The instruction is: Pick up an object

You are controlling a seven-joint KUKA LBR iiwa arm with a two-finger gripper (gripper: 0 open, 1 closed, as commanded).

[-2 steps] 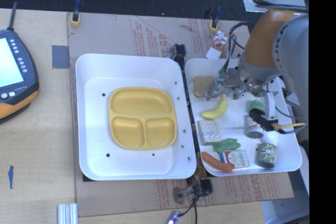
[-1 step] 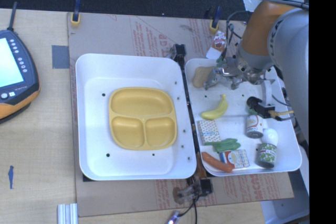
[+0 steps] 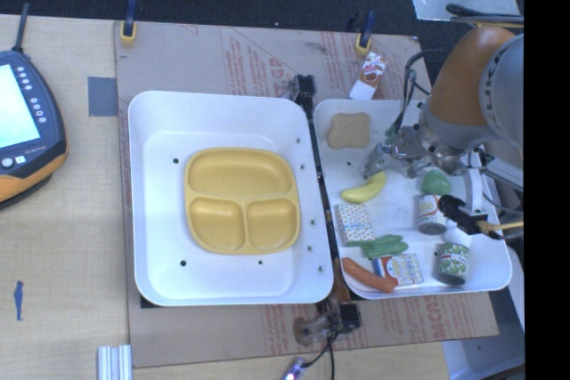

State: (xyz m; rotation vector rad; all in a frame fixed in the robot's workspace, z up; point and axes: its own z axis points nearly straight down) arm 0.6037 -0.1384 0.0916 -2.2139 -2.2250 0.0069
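The right bin [image 3: 499, 280] holds several small items. A slice of toast [image 3: 348, 131] lies at its far left, with a yellow banana [image 3: 366, 189] below it. Toward the right are a green round item [image 3: 435, 182], a small can [image 3: 430, 214] and a dark jar [image 3: 452, 262]. A green pod [image 3: 383, 246], a red-orange sausage [image 3: 367, 275] and two printed cards [image 3: 354, 222] [image 3: 405, 268] lie near the front. My gripper [image 3: 386, 159] hangs low over the bin, between the toast and the green item and just above the banana. Nothing can be seen held in it.
The left bin [image 3: 151, 191] carries a yellow divided plate [image 3: 241, 198]. A small packet [image 3: 370, 71] lies on the cardboard beyond the right bin. A teach pendant [image 3: 22, 125] sits at the far left of the bench. The arm's orange band [image 3: 459, 84] overhangs the right bin's far right corner.
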